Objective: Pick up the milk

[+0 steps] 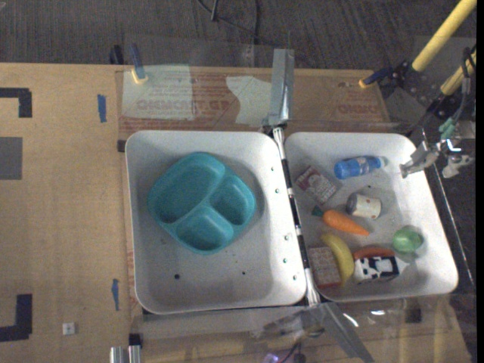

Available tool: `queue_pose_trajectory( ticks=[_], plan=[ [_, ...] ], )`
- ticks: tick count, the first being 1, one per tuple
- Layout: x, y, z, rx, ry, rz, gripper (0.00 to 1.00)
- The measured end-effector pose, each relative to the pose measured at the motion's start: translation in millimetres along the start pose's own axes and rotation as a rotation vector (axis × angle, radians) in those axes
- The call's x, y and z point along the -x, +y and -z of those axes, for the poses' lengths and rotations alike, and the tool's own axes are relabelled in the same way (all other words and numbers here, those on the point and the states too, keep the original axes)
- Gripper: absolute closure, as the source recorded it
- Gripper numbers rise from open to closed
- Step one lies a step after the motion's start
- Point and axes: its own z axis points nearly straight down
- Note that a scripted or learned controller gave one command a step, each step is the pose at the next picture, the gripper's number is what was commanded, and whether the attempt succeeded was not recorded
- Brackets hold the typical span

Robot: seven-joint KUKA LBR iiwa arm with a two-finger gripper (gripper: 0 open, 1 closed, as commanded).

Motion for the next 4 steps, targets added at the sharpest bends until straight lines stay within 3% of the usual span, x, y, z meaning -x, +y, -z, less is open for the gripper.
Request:
queue_pose_trajectory(
  ticks=[1, 2, 3, 4],
  plan=[
    [-46.9, 22.8, -104.3, 0.0, 0.001, 0.115, 0.0],
    [-47.6, 84.8, -182.0, 0.01, -0.005, 0.231, 0.0],
    [-51.3, 50.0, -180.7, 0.021, -0.006, 0.351, 0.0],
    [-2.0, 63.4, -166.5, 0.005, -0.003, 0.462, 0.0]
  ],
)
